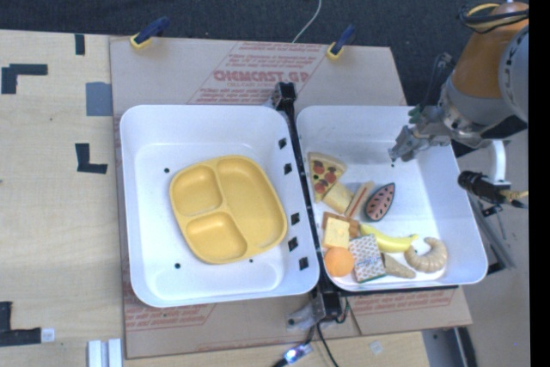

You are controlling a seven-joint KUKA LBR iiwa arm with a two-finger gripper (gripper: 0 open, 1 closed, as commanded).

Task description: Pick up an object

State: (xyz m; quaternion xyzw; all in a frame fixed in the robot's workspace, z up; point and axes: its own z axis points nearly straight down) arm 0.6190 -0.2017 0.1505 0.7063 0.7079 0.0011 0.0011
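pizza (324, 174): flat slice, red toppings, top of the cluster, right bin's left side
watermelon (379, 200): dark-rimmed red slice, centre-right
banana (391, 240): yellow, lying flat, lower right
orange (339, 261): round, lower left corner of the cluster
pretzel (427, 254): tan ring, far lower right, touching banana
toast (336, 231): brown square, above the orange

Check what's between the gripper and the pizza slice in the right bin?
Bare white bin floor. In the camera view the gripper hangs over the right bin, and nothing lies between it and the pizza slice.
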